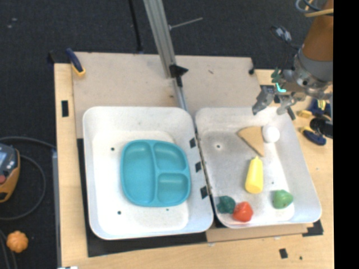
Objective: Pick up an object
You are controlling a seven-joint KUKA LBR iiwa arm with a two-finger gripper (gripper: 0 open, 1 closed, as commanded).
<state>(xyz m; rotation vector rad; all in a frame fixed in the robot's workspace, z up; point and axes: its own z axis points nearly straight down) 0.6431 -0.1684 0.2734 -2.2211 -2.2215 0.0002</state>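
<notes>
Grey-armed pincer (275, 106) open and bare above right bin's (303, 167) far edge, near white ball (271, 133) on tan wedge (252, 139), yellow bottle (254, 175) below, teal tray (155, 172) in left bin (101, 150)

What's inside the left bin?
The left bin holds one teal divided tray, lying flat, its three compartments bare. Whatever bin floor lies beneath the tray is covered.
</notes>
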